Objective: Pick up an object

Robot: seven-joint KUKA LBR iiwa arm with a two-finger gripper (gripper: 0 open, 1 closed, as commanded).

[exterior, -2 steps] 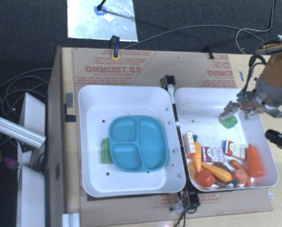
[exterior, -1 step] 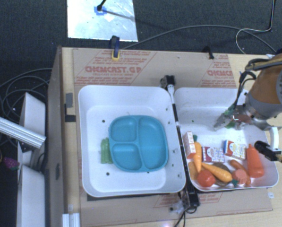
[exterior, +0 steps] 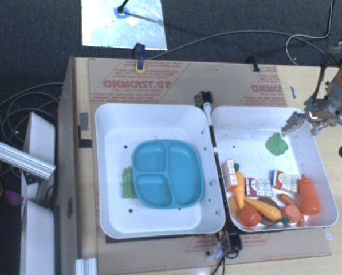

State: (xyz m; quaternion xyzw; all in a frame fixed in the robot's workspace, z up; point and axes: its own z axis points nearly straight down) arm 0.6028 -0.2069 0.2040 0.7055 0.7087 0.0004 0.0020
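My gripper (exterior: 303, 126) hovers over the right bin's (exterior: 248, 122) far right corner, its fingers spread open with nothing between them. A green leafy toy (exterior: 276, 144) lies just below and left of it, apart from the fingers. Along the bin's near side sits a heap of toy food: an orange bottle (exterior: 309, 195), small cartons (exterior: 284, 180) (exterior: 258, 187) (exterior: 230, 169), carrots (exterior: 265, 209) (exterior: 239, 188), a red tomato (exterior: 250, 216) and a sausage (exterior: 291, 211).
The left bin (exterior: 116, 125) holds a blue divided plate (exterior: 167, 173) with a green piece (exterior: 128, 183) at its left edge. A black divider (exterior: 212, 139) separates the bins. Cables run across the bench's far side.
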